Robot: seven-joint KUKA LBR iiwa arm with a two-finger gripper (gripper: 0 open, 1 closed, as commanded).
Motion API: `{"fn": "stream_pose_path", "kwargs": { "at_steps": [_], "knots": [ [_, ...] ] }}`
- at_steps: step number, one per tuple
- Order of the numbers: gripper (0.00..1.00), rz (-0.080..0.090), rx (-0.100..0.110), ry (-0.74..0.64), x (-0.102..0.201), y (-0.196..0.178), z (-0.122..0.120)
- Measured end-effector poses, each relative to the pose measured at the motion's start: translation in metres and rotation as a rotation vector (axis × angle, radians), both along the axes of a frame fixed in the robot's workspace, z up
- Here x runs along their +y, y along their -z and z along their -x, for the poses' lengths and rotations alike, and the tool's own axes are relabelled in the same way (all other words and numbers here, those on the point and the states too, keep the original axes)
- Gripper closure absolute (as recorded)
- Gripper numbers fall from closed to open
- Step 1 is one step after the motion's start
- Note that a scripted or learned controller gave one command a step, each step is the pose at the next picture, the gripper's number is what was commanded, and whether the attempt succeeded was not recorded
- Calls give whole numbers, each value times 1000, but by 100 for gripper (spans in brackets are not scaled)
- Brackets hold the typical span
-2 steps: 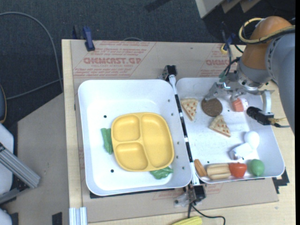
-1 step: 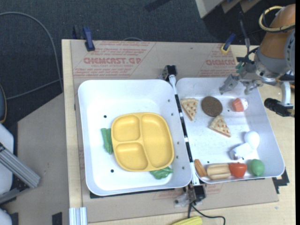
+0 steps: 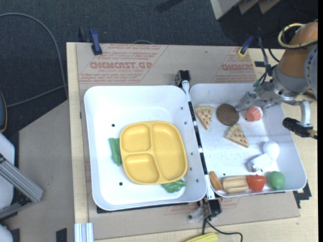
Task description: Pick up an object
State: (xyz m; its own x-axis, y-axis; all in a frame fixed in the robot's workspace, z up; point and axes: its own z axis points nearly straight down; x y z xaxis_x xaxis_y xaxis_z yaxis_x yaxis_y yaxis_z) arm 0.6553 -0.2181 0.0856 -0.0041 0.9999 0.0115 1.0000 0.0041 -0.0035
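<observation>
1. A red round toy (image 3: pixel 253 114) is lying in the right bin (image 3: pixel 287 150), near that bin's far edge, just beside a brown disc (image 3: pixel 227 114).
2. The tool (image 3: pixel 255 101) is hanging right above the red toy; I cannot tell how it stands.
3. A yellow tray (image 3: pixel 153 152) is sitting in the left bin (image 3: pixel 101 135) on the counter (image 3: pixel 151 64).

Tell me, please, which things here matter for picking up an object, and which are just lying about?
Belong to the job:
gripper, at the right bin's far edge
red piece, just beside the gripper
brown disc
two waffle wedges

Lying about:
yellow divided tray in the left bin
green leaves under the tray's edges
blue clamps on the board
</observation>
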Motion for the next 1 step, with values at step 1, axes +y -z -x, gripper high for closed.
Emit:
{"fn": "stream_pose_path", "kwargs": {
  "at_steps": [1],
  "knots": [
    [100, 12, -7, -1, -3, -11, -1]
  ]
}}
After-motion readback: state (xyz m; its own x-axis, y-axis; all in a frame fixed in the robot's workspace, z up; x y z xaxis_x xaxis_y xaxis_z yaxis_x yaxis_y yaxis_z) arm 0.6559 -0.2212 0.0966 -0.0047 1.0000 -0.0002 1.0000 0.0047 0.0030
